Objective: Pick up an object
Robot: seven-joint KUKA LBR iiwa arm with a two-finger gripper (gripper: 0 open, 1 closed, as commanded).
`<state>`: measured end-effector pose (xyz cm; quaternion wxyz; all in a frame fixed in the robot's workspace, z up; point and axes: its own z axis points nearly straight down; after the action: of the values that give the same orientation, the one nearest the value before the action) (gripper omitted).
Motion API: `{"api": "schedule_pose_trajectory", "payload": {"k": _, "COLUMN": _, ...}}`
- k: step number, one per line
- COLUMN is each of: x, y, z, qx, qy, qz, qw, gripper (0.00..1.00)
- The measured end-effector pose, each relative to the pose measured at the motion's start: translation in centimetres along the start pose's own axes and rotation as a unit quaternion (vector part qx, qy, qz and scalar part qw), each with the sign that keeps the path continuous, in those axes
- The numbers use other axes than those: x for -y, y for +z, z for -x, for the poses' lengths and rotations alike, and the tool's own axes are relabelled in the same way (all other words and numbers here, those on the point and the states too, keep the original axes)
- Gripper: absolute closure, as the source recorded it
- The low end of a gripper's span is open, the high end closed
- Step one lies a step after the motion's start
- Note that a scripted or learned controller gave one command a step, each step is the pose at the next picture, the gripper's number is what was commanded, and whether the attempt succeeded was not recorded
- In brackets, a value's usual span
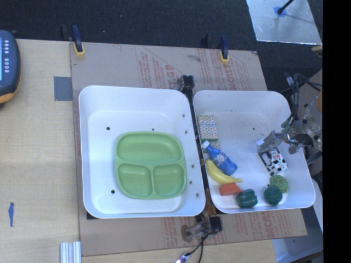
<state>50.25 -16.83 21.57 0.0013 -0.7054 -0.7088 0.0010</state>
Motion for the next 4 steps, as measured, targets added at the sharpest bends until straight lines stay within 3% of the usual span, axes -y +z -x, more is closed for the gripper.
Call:
{"api": "schedule_pose_trajectory", "payload": {"k": 1, "x": -6.8, "y": 13.1, "z": 3.0, "qx": 0.001, "qy": -0.002, "qz": -0.002, "qw": 1.0, "gripper": 0.0}}
{"api": "schedule_pose_trajectory", "payload": {"k": 2, "x": -15.8, "y": 12.2, "z": 4.4, "qx": 0.001, "qy": -0.001, "qz": 0.005, "qw": 1.0, "gripper": 0.0}}
{"api": "schedule_pose_trajectory", "payload": {"k": 3, "x": -9.4, "y": 4.7, "z": 2.7, "qx": 0.0, "qy": 0.002, "qz": 0.002, "qw": 1.0, "gripper": 0.0}}
{"api": "schedule_pose_trajectory", "payload": {"k": 4, "x": -2.9, "y": -9.9, "z": 4.6, "qx": 0.003, "qy": 0.002, "qz": 0.008, "qw": 1.0, "gripper": 0.0}}
